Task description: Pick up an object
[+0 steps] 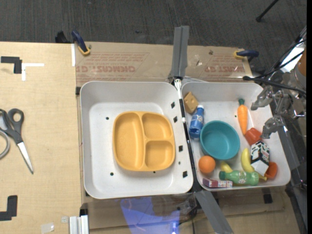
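Note:
The right bin (214,90) holds several small objects: a carrot (242,118), a teal bowl (220,139), an orange (206,164), a blue can (196,122), a brown block (190,102), a banana (246,160), a green bottle (240,178), a red block (253,135) and a black-and-white box (260,155). My gripper (266,113) hangs over the bin's right side, just right of the carrot and above the red block. Its fingers stand apart, open, with nothing between them.
The left bin (92,130) holds a yellow divided plate (144,141). Scissors (17,135) lie on the wooden bench at far left. A metal divider bar (180,52) runs back between the bins. Cables hang around the arm at the right edge.

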Controlling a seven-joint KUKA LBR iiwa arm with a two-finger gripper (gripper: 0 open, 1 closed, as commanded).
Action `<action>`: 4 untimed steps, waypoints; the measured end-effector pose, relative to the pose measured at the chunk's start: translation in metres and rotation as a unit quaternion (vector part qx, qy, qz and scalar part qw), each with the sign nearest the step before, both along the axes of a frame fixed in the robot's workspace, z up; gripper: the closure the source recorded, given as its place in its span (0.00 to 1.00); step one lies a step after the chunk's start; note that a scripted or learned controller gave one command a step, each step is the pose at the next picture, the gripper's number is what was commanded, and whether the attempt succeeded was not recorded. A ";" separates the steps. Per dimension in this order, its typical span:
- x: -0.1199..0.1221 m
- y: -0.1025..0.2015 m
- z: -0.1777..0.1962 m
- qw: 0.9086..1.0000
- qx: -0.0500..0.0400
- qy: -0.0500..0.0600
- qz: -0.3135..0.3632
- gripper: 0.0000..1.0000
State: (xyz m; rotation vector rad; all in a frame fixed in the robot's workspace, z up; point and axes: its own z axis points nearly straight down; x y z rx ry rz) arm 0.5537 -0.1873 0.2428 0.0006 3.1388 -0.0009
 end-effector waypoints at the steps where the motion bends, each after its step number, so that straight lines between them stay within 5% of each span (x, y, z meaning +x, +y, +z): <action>1: 0.043 -0.011 -0.098 0.996 0.000 0.000 -0.085 0.00; 2: 0.056 -0.021 -0.149 0.991 0.000 -0.001 -0.135 0.00; 3: 0.058 -0.021 -0.138 0.991 -0.001 -0.004 -0.133 1.00; 4: 0.064 0.016 -0.150 0.992 0.000 -0.001 -0.126 1.00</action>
